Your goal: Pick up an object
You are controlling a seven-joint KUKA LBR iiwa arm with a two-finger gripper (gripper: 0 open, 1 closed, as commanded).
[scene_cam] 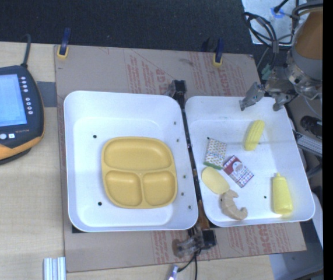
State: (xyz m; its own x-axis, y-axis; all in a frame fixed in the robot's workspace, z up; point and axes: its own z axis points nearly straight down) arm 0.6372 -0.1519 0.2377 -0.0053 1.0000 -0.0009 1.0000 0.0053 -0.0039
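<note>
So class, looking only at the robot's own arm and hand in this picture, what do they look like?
The arm is grey metal with an orange band above the wrist. Black cables loop beside it, one with a blue fitting. The hand is small, grey and metallic, ending in two short dark-grey fingers.

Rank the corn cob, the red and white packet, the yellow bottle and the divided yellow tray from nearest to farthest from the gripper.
From the gripper, at the right bin's far edge:
1. Yellow toy corn cob, just below it in the right bin.
2. Small red and white packet, mid-bin.
3. Yellow squeeze bottle, near the bin's front right corner.
4. Divided yellow plastic tray, in the left bin.
</note>
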